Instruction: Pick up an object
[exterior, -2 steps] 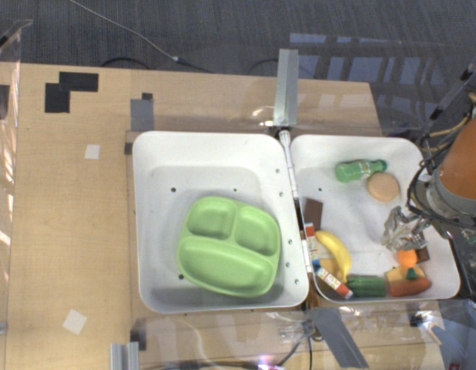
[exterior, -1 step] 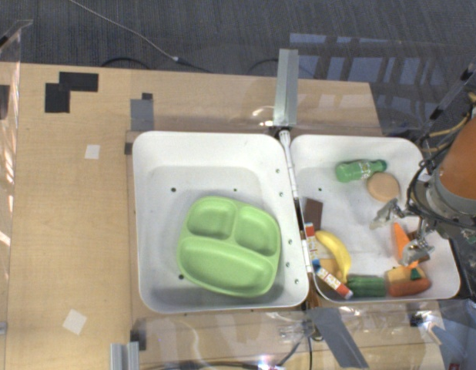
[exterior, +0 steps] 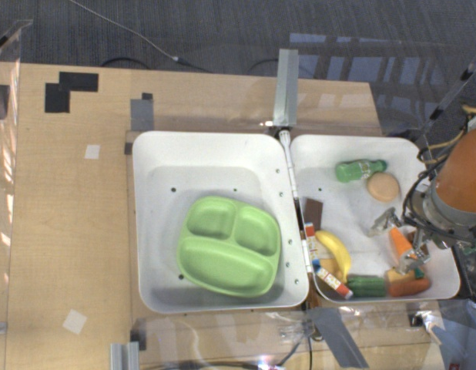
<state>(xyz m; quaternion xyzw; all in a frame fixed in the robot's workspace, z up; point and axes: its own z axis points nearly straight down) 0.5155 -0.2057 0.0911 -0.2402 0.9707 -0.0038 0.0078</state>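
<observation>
My gripper (exterior: pixel 398 243) is low in the right bin (exterior: pixel 330 154), near its right wall, reaching in from the right under the arm's orange band (exterior: pixel 461 177). It stands open, one metal fingertip (exterior: pixel 383 222) to the upper left and the other to the lower right. An orange carrot (exterior: pixel 397 239) lies in the gap between them on the bin floor. Around it lie a beige round object (exterior: pixel 383 186), a green bottle (exterior: pixel 360 169), a yellow banana (exterior: pixel 335 253), a dark green cucumber (exterior: pixel 367 286) and a reddish-brown piece (exterior: pixel 410 285).
The left bin (exterior: pixel 157 206) holds a light green divided plate (exterior: pixel 229 245). A marker with a red and blue end (exterior: pixel 330 277) lies by the banana. A dark flat piece (exterior: pixel 310 214) sits along the divider between the bins. Cables hang near the arm at the right.
</observation>
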